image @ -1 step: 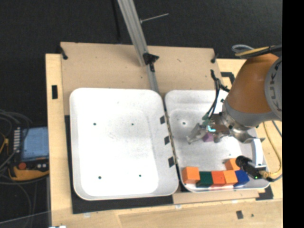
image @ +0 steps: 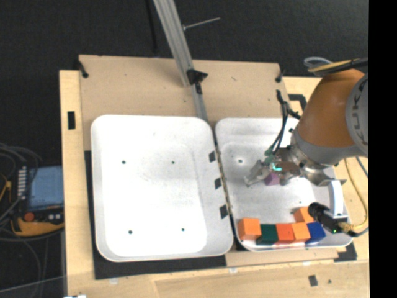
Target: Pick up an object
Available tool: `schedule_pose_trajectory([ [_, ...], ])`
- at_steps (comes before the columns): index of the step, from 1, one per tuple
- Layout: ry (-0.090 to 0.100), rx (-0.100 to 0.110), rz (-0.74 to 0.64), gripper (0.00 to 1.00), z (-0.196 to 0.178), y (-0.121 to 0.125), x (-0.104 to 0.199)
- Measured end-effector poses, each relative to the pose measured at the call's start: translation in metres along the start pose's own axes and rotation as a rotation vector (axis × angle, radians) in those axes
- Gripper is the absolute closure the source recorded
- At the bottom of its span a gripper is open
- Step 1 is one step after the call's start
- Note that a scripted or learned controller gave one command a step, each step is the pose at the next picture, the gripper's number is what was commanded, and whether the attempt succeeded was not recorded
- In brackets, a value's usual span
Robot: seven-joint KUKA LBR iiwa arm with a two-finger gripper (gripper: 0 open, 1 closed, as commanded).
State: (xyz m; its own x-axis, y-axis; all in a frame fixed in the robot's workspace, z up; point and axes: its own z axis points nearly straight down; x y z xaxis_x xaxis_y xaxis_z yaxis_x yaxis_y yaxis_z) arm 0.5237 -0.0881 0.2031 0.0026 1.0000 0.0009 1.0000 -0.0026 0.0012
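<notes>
honestly the gripper (image: 263, 174) sits low in the right bin (image: 248, 132), right beside a small purple block (image: 271, 179), probably lining up a grab; can't tell whether it's gripping.

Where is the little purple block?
The purple block is in the right bin, near its middle, right under the robot's hand, above the row of colored blocks.

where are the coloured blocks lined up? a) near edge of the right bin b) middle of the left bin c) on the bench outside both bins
a: the orange, green and blue blocks sit in a row along the near edge of the right bin, below the gripper.
</notes>
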Motion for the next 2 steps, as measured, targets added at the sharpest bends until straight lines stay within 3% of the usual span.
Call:
schedule_pose_trajectory([
  [1,-0.002,0.007,0.000,0.00,0.062,0.002,0.002],
  [2,-0.004,-0.002,0.001,0.00,0.106,0.003,-0.001],
])
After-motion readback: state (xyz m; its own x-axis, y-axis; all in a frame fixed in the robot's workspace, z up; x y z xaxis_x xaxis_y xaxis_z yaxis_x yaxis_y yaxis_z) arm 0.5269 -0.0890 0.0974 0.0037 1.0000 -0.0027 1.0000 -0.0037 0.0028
